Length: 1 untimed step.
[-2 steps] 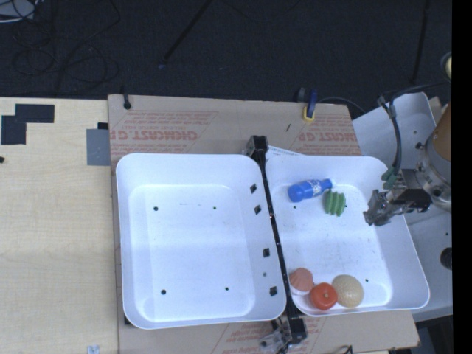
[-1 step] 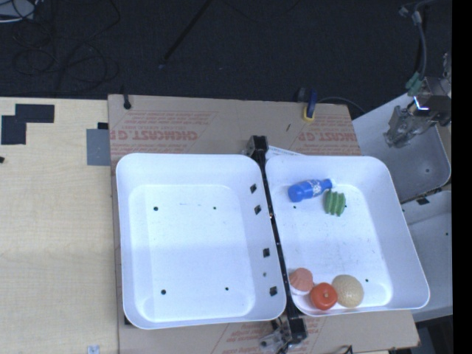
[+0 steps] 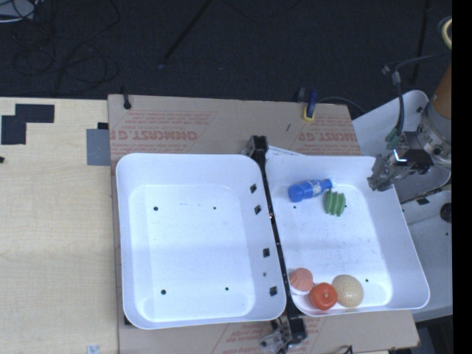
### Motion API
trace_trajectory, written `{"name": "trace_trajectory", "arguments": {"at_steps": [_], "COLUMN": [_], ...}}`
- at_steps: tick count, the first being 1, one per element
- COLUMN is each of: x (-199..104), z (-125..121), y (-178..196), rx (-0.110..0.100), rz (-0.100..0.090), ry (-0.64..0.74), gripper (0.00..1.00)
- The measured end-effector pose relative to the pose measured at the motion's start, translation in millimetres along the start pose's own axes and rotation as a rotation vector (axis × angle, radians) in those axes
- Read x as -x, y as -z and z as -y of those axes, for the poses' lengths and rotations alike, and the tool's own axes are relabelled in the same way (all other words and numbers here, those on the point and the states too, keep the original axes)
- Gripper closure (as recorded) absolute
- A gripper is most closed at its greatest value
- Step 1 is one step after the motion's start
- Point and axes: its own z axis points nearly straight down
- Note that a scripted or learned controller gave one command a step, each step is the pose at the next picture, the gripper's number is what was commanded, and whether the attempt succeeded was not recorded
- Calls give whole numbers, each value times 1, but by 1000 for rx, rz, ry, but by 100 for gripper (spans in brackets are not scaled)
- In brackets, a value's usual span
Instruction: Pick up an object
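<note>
The right bin (image 3: 383,220) carries all the candidates; the left bin (image 3: 192,242) sits beside it on the counter (image 3: 51,220). Toward the far side of the right bin lies a blue bottle (image 3: 310,189) on its side, with a small green ribbed piece (image 3: 335,203) just beside its cap end. At the near edge three rounded things cluster together: a pale pink one (image 3: 300,279) against the divider, a red tomato-like one (image 3: 323,296) and a cream ball (image 3: 348,290), which appear to touch one another.

The tool (image 3: 382,174) hangs at the right bin's far right rim, apart from every object. Nothing is seen in it, and whether it stands wide or closed cannot be told from this slanted view.

The blue bottle looks like the easiest pick: probably light, hollow plastic, stiff enough to take a squeeze, though smooth and liable to roll. It should be taken across its body near the middle, with the closing direction square to its long axis. The green piece seems small and ridged, so it should grip well but offers little to hold. The three rounded items are likely light toy foods; being curved and crowded against the bin wall, they may slip or nudge each other, so a hold across the widest part of the cream ball would be safest.
</note>
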Motion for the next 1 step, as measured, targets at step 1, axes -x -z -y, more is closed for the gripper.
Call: {"name": "trace_trajectory", "arguments": {"at_steps": [1], "x": [71], "z": [-19], "y": [-15], "rx": [9], "rz": [5], "ry": [-2], "gripper": [100]}}
